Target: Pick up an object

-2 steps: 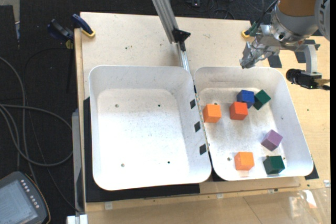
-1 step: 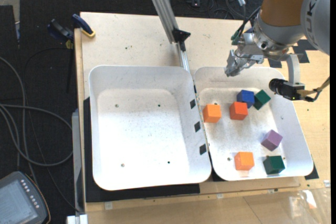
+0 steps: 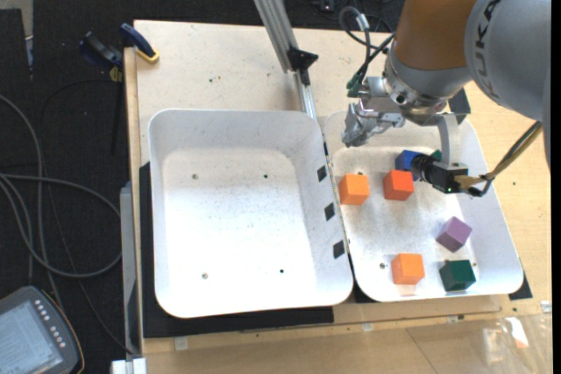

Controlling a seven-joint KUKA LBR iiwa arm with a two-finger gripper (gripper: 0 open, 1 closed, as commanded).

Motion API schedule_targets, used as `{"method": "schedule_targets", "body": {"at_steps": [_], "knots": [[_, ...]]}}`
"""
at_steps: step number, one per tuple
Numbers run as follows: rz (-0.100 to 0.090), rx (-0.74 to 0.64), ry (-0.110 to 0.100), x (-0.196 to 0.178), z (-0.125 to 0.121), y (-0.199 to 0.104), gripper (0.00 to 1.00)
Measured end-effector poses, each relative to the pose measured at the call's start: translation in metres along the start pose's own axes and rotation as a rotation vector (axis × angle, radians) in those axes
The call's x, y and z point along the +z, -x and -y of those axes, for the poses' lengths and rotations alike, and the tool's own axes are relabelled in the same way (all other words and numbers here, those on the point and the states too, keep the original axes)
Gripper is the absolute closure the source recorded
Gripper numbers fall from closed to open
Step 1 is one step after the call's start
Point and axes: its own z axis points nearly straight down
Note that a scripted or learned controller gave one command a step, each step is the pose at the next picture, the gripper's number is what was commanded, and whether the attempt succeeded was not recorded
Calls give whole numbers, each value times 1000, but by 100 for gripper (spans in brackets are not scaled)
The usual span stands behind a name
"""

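Jaws (image 3: 358, 132), grip state unclear, hover above orange cube (image 3: 354, 188), red-orange cube (image 3: 398, 185) and blue block (image 3: 408, 159).

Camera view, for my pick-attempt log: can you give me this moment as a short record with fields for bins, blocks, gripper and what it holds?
bins: left bin and right bin, side by side
right bin blocks: three orange blocks, a purple block, a dark green block, a blue block partly hidden
gripper: gripper hangs over the right bin's far left corner
held: no block seen between its fingers
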Motion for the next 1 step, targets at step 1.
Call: {"method": "schedule_targets", "body": {"at_steps": [1], "knots": [[1, 1, 0, 18, 15, -46, 100]]}}
